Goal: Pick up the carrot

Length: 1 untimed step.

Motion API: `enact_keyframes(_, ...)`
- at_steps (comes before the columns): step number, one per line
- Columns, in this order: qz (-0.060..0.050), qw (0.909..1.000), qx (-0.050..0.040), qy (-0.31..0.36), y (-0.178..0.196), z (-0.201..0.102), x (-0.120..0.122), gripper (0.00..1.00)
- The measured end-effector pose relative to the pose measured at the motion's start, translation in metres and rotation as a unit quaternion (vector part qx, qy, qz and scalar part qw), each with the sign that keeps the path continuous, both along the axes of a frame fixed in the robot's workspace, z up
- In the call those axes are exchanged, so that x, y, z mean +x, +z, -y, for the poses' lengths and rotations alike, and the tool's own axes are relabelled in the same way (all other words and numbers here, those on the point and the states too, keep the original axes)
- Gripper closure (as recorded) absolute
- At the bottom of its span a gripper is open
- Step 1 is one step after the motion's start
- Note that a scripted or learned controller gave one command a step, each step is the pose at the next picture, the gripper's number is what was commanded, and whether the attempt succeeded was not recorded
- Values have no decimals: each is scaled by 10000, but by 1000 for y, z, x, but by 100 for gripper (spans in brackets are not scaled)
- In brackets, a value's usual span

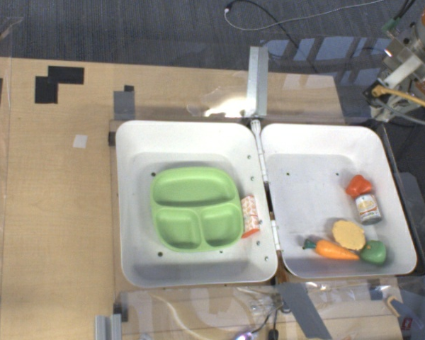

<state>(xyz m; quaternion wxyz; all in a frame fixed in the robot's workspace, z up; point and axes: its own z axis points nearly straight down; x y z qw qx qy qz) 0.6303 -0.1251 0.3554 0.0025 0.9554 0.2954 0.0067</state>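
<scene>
The carrot (pixel 333 251) is orange with a small green top pointing left. It lies flat near the front edge of the right bin (pixel 319 130), toward its right side. A tan round disc (pixel 348 234) touches it from behind, and a green vegetable (pixel 375 252) sits at its right tip. My gripper (pixel 408 57) hangs at the top right of the camera view, beyond the right bin's far right corner, well away from the carrot.
A small bottle with a red cap (pixel 364 199) lies behind the disc in the right bin. The left bin (pixel 127 142) holds a green divided plate (pixel 196 207), with a small patterned packet (pixel 249 215) against the plate's right edge. A metal post (pixel 258 76) stands behind the bins.
</scene>
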Motion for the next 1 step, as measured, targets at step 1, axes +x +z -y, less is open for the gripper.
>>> enact_keyframes(1,-56,9834,15,-1815,-25,75,19,100)
